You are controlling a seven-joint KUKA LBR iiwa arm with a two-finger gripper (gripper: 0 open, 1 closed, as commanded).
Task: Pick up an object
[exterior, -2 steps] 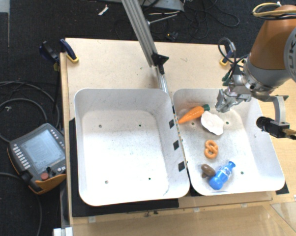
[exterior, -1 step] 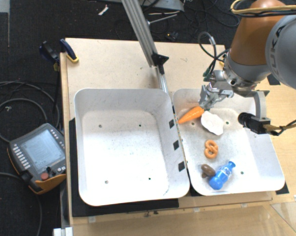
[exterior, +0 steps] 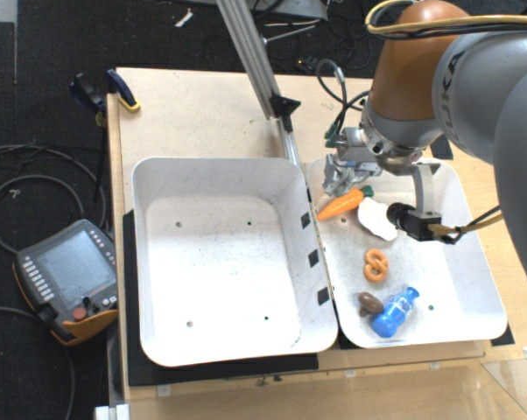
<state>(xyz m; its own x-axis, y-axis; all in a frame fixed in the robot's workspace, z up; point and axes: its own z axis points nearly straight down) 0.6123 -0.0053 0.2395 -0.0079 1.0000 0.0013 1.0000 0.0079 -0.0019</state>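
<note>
My gripper (exterior: 340,185) hangs low over the far left corner of the right bin (exterior: 460,309), just above the thick end of an orange carrot (exterior: 341,205). A white rounded object (exterior: 377,220) lies right of the carrot. Nearer the front are an orange pretzel (exterior: 376,265), a small brown lump (exterior: 369,303) and a blue bottle (exterior: 394,312). The arm's wrist hides much of the bin's far end.
The left bin (exterior: 215,252) stands beside the right one, their walls touching along the middle. A slanted metal pole (exterior: 250,51) rises behind the bins. A teach pendant (exterior: 66,278) lies left of the bench, and a blue and yellow clamp (exterior: 115,90) sits at the bench's far left corner.
</note>
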